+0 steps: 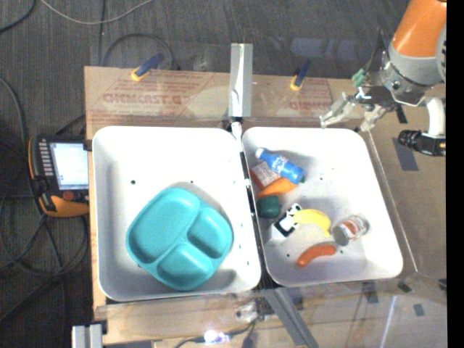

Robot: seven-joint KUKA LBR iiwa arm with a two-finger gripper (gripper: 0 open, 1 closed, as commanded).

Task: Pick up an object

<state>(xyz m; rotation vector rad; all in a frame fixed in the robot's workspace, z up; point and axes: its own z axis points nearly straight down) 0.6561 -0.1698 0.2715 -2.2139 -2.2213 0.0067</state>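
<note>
The right bin [377, 194] holds several small objects. A blue bottle [280, 165] lies near its back left, with an orange piece [276, 188] and a dark green lump [270, 207] just below it. A black-and-white item [288, 220] touches a yellow banana [314, 218]. A small clear jar with a red band [351, 229] and an orange-red sausage shape [317, 254] lie toward the front. My gripper [349, 120] hangs over the back right rim of this bin, open, its fingers spread with nothing between them, well apart from every object.
A teal divided plate [181, 238] lies in the left bin [116, 165]. A metal post [241, 78] stands at the back between the bins. A handheld screen device [61, 172] sits left of the bench. Cardboard [159, 93] lines the back edge.
</note>
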